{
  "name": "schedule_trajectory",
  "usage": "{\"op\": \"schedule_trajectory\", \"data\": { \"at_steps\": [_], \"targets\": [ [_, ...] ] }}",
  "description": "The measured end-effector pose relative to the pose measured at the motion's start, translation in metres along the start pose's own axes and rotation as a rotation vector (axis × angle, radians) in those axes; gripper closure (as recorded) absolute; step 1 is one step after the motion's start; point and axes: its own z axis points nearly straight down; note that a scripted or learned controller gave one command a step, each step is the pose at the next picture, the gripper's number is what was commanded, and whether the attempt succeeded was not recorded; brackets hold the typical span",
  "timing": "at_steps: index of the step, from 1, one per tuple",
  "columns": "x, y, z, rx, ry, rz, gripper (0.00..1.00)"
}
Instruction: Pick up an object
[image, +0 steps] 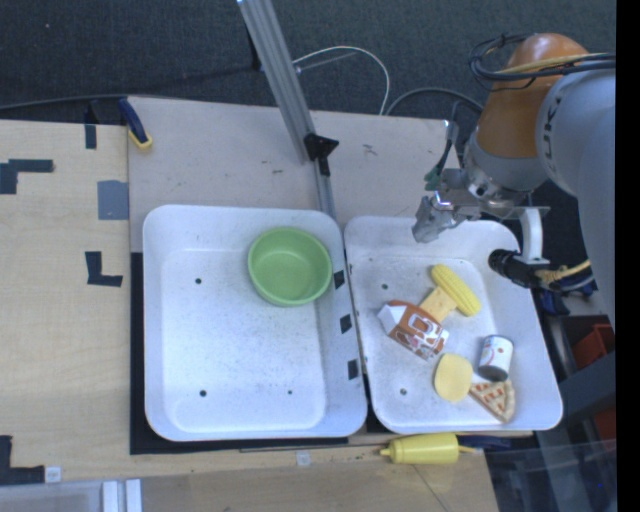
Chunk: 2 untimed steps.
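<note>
In the right bin (392, 402) lie a yellow toy corn cob (454, 288), a small orange-and-white carton (412, 329), a yellow disc (452, 378), a silver can (494, 354) and a waffle-like wedge (495, 399). The carton overlaps the corn's stalk. The gripper (430, 226) hangs over the bin's far rim, holding nothing; whether it is spread I cannot tell. The left bin (190, 390) holds a green bowl (289, 265). A yellow bottle (424, 449) lies on the surface.

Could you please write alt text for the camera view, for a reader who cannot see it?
A grey robot arm's gripper hovers over the far edge of the right bin, which holds toy corn, a small carton, a can and a waffle piece. The left bin holds a green bowl.
</note>
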Motion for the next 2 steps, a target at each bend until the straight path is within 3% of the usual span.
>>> {"op": "schedule_trajectory", "data": {
  "at_steps": [1,2],
  "targets": [
    [0.000,0.001,-0.044,0.002,0.000,0.001,1.00],
    [0.050,0.007,-0.048,0.005,0.002,-0.003,1.00]
  ]
}}
